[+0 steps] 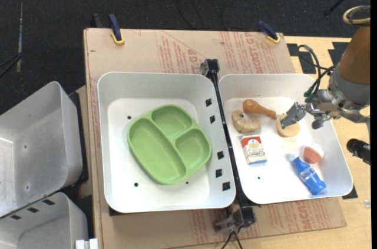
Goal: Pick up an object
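Observation:
The right bin [330,192] holds several small objects. A brown toy drumstick [259,108] lies at the back, touching a beige ring-shaped piece [244,122]. A red and white box [254,149] lies in the middle. A blue bottle [307,174] and an orange-red piece [313,153] lie at the front right. My gripper [291,117] hangs low over the bin's right half, just above a beige round piece [288,129], which it partly hides. I cannot see whether it touches that piece.
The left bin [112,95] holds a green divided plate [169,143]. A black clamp strip [217,124] runs between the two bins. Another white tub [35,136] stands off the bench at the left. Cables trail near the arm at the right.

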Robot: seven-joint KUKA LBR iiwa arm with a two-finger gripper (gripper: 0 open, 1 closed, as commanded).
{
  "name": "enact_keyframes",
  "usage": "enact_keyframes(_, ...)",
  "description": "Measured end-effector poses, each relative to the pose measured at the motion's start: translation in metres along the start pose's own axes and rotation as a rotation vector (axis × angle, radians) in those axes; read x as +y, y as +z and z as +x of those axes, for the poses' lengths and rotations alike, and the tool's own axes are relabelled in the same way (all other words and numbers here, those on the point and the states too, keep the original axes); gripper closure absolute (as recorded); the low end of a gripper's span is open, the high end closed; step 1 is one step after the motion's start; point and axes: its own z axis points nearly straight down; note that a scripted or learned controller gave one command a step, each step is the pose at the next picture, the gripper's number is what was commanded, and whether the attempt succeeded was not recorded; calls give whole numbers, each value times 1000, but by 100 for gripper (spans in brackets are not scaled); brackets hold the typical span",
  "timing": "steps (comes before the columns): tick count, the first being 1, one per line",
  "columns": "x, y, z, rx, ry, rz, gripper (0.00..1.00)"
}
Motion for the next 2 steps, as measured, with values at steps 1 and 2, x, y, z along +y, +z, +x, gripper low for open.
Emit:
enact_keyframes(1, 3, -8, 1, -3, -4, -14, 0)
enact_keyframes(2, -4, 53, -2, -2, 0, -9, 0)
